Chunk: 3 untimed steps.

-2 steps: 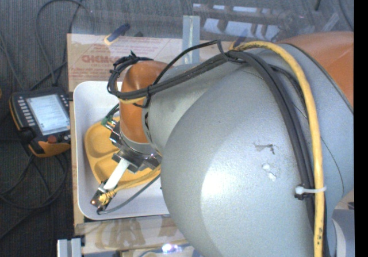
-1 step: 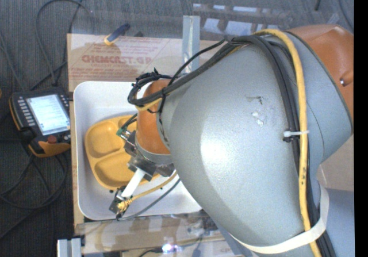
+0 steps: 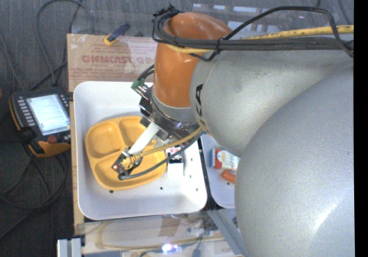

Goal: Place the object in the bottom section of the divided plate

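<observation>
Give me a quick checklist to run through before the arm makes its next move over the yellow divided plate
1. Divided plate lies inside the left white bin: ok.
2. Gripper is over the plate's lower part, near the bottom section: ok.
3. An object sits between the fingers: cannot tell, the tip is small and dark, with cables across it.
4. An object already lies in the bottom section: cannot tell, the gripper and cables cover much of it.
5. Plate sits flat and clear of the bin walls: ok, white floor shows around its visible edges.
6. Items in the right bin, a small carton and an orange piece, are away from the gripper: ok.
</observation>
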Available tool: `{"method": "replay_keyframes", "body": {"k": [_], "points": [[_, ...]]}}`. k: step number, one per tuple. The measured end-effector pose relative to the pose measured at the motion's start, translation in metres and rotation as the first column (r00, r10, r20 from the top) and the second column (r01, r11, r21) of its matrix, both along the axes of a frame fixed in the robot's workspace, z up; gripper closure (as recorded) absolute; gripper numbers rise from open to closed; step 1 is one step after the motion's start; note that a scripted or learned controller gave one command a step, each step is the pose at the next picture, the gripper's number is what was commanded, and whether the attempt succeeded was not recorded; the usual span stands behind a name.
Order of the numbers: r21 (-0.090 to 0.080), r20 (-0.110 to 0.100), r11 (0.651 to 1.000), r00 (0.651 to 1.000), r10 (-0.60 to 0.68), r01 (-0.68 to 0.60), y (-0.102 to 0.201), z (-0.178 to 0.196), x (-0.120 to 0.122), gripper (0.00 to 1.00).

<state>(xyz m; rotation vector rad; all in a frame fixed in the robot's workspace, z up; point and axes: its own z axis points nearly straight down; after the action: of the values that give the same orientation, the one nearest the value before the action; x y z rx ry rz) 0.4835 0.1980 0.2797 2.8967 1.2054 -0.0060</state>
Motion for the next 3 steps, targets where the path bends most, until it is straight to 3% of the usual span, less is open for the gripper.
{"method": "replay_keyframes", "body": {"k": [1,2,3], "points": [[0.003,-0.006,1.000,1.000,-0.017,0.017,-0.025,-0.151,-0.002,1.00],[0.014,0.018,0.954,0.954,-0.301,0.301,-0.007,-0.186,0.006,1.00],[0.022,0.026,0.954,0.954,-0.299,0.299,-0.005,-0.184,0.009,0.00]]}}
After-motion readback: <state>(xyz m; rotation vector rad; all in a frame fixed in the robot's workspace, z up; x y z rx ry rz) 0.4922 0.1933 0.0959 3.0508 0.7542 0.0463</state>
